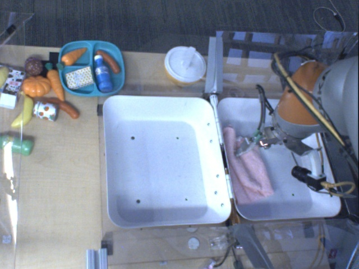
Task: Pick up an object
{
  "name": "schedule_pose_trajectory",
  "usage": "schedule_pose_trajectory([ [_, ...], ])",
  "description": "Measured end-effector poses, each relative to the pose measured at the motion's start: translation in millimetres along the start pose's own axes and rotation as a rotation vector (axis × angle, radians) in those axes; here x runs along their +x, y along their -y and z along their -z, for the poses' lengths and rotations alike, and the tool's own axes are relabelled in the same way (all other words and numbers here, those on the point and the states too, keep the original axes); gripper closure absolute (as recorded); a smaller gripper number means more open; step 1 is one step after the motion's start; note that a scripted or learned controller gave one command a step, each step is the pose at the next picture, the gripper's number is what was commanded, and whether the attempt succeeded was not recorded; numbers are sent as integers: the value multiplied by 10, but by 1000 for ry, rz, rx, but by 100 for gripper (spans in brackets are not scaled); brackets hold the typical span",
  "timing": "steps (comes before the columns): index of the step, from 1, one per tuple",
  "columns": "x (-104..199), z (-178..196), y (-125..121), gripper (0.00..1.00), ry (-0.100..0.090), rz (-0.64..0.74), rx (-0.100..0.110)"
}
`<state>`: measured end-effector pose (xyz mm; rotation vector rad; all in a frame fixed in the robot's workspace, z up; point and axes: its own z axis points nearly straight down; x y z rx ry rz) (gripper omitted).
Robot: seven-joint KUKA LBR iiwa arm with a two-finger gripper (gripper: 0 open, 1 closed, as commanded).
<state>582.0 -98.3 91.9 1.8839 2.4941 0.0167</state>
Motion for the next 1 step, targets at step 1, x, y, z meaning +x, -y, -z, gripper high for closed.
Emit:
schedule_pose_trajectory([
  [1,5,6,451,0,0,-62,1],
])
